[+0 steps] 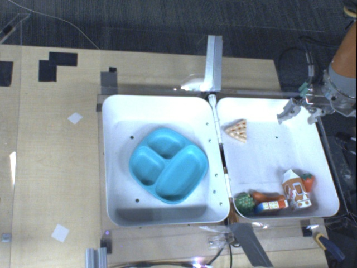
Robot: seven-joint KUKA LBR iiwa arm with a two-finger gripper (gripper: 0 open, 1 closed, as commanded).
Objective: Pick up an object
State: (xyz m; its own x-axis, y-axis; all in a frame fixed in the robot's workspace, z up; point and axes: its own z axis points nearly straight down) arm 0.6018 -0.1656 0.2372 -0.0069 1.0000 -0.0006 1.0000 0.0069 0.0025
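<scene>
Wood bench (50, 166) w/ 2 white bins: left bin (117, 149), right bin (268, 161).

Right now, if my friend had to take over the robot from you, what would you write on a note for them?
End effector: open, holding nothing, up over the top right corner of the right bin.
Things to pick, all in the right bin: a waffle-patterned wedge lying alone near the top left; a cluster at the bottom edge, with a green round item, an orange and red piece and a small white carton.
Left bin: a blue divided plate.
Done: nothing lifted yet.
Left: choose one item, come down on it, close and lift. The lone wedge looks the easiest.
</scene>
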